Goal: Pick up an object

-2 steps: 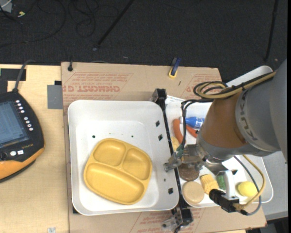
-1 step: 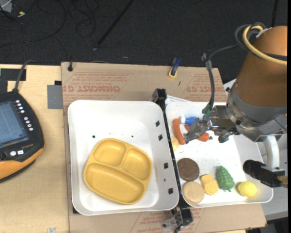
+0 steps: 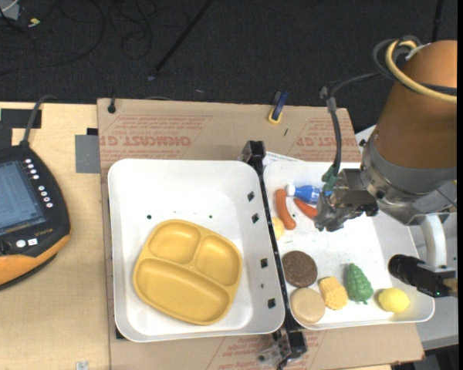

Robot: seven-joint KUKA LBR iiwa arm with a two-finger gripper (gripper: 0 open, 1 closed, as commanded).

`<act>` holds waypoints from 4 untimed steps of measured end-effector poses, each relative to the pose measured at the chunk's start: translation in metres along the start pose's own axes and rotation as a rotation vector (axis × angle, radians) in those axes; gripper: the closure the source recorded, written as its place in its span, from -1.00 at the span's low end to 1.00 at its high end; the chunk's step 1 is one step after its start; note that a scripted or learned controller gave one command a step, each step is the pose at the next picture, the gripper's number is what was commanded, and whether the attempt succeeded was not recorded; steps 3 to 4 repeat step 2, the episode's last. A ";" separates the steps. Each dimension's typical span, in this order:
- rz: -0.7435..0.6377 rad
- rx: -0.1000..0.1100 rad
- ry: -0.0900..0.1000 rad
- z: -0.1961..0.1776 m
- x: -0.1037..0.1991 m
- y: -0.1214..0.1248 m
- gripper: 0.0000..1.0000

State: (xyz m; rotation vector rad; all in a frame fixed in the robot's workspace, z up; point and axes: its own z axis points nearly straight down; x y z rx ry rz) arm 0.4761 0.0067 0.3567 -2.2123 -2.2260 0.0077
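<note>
Several toys crowd the right bin (image 3: 374, 241), and the gripper (image 3: 329, 216) hangs at mid-right of frame; its state I cannot tell. Just to its left lies the orange sausage (image 3: 284, 208), long axis running upper-left to lower-right — likeliest target, I'd say.

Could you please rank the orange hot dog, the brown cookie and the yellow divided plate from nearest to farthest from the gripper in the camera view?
From the gripper:
1. Orange hot dog, just to its left, right bin.
2. Brown cookie, below-left, right bin.
3. Yellow divided plate, left bin.
</note>
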 end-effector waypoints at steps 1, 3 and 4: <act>-0.008 0.004 -0.001 -0.009 0.001 0.000 1.00; -0.004 -0.009 0.004 -0.073 0.091 0.000 1.00; -0.004 -0.009 0.004 -0.073 0.091 0.000 1.00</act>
